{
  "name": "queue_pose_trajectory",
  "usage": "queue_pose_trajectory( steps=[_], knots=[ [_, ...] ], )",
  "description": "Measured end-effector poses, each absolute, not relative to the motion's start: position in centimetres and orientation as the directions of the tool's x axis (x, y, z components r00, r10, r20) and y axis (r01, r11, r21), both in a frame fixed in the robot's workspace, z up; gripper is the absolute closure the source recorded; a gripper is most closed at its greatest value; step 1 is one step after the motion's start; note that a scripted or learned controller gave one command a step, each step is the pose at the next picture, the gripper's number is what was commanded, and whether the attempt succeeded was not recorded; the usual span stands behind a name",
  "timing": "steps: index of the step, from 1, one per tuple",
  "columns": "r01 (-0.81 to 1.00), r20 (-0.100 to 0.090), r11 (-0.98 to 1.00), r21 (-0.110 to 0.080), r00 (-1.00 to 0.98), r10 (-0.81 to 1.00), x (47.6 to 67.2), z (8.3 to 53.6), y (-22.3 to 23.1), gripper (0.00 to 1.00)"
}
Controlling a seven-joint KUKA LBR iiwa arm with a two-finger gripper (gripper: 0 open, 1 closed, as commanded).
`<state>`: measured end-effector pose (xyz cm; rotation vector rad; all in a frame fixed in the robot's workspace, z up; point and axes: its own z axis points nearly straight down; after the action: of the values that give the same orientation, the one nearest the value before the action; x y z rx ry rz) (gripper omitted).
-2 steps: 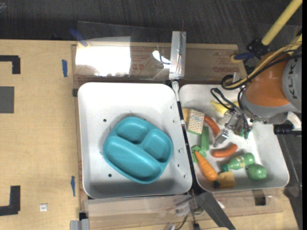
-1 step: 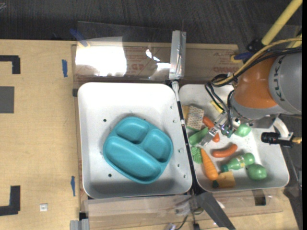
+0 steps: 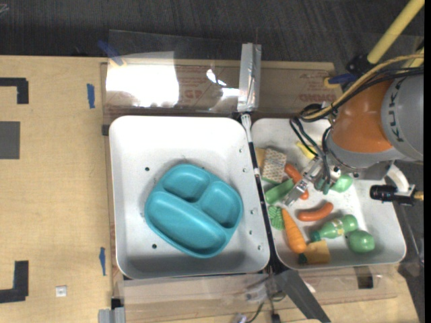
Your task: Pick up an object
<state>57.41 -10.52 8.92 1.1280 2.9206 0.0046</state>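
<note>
My jaws [image 3: 311, 184] hang low over the toy food in the right bin [image 3: 390, 247], nothing picked up yet.

The task leaves the choice to me, and the nearest candidates lie right under me: a small orange-red piece [image 3: 293, 174] and a green pepper [image 3: 277, 192] on my left, a red sausage [image 3: 315, 212] on my near side. A carrot [image 3: 293, 231], a yellow block [image 3: 318, 251] and a green round piece [image 3: 361, 241] lie nearer still; a tan cracker [image 3: 273, 161] sits farther off. They are crowded, so I judge a clean grip needs care. Whether my jaws are parted or closed I cannot tell. The left bin [image 3: 128, 180] holds a teal divided plate [image 3: 194, 208], well apart on the worktop [image 3: 54, 200].
</note>
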Motion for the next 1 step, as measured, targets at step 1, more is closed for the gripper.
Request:
queue_pose_trajectory(
  steps=[1],
  knots=[
    [0.719, -0.009, 0.695, 0.009, -0.695, 0.719, 56.04, 8.93, -10.77, 0.00]
  ],
)
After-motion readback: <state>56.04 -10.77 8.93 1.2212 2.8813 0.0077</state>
